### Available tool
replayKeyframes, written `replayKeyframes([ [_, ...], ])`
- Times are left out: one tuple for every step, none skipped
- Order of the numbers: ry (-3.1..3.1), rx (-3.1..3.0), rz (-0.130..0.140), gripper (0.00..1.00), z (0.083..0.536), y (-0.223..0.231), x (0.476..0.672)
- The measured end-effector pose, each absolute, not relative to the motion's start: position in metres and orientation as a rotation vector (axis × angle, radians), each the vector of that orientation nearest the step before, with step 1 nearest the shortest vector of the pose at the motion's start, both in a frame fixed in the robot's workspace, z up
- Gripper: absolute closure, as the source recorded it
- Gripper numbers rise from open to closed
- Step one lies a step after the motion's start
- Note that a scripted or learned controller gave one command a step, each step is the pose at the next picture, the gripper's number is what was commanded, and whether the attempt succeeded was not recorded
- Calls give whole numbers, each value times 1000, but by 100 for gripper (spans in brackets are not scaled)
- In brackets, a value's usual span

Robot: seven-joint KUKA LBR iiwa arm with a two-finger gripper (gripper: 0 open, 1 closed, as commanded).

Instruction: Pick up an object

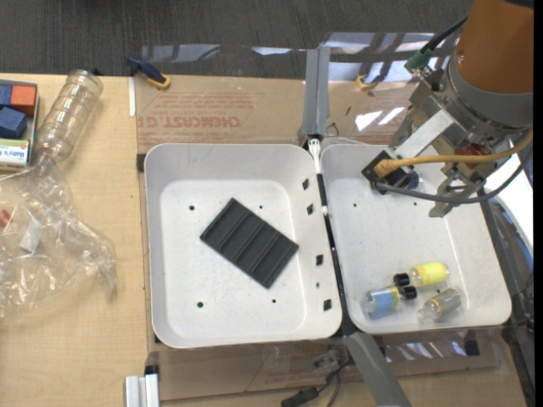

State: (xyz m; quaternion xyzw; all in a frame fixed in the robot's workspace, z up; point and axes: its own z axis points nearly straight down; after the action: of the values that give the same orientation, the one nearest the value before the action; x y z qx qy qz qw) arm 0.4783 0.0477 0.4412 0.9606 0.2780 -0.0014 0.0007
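A dark grey ribbed rectangular plate [249, 242] lies flat and askew in the middle of the left bin [170, 312]. Three small items huddle in the near right corner of the right bin [475, 261]: a yellow bottle with a black cap [427, 275], a blue and yellow bottle [383, 301] and a clear bottle [441, 304]. My gripper [454, 195] hangs over the far right part of the right bin, well above and behind the small bottles, and nothing shows in its grasp.
A brown cardboard sheet [212, 113] lies behind the bins. On the wooden bench at the left are a clear plastic bottle [64, 117], crumpled plastic wrap [42, 236] and a box with blue and orange blocks [15, 113]. A metal divider [316, 91] runs between the bins.
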Motion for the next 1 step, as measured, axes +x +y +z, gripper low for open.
replayKeyframes([
  [312, 3124, -2, 0, 441, 116, 489],
])
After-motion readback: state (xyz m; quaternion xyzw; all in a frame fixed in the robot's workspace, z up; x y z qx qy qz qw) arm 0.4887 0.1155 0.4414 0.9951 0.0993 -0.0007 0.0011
